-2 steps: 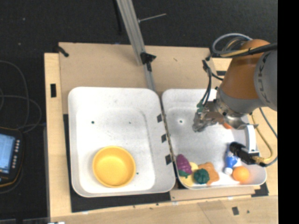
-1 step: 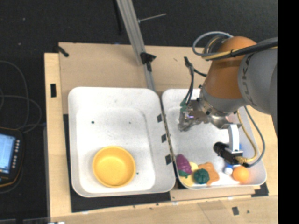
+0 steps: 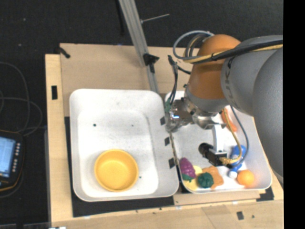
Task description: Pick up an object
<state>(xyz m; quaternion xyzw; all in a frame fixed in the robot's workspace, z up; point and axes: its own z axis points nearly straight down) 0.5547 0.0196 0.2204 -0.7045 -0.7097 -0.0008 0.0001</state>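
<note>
Tool [image 3: 198, 120] hung over the right bin [image 3: 259, 161] near its left wall; the wrist covered it, so its opening could not be told. Purple piece [image 3: 186, 167], green piece [image 3: 205, 179] and orange ball [image 3: 245, 178] lay along the bin's lower rim, apart from the tool. Step judged: approach, with no grasp yet made. The next move called for centring over one piece and descending. Arm [image 3: 252, 75] reached in from the right, with the wrist pitched steeply down.

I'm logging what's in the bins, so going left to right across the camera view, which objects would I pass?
Yellow bowl → purple toy → green toy → orange ball.
</note>
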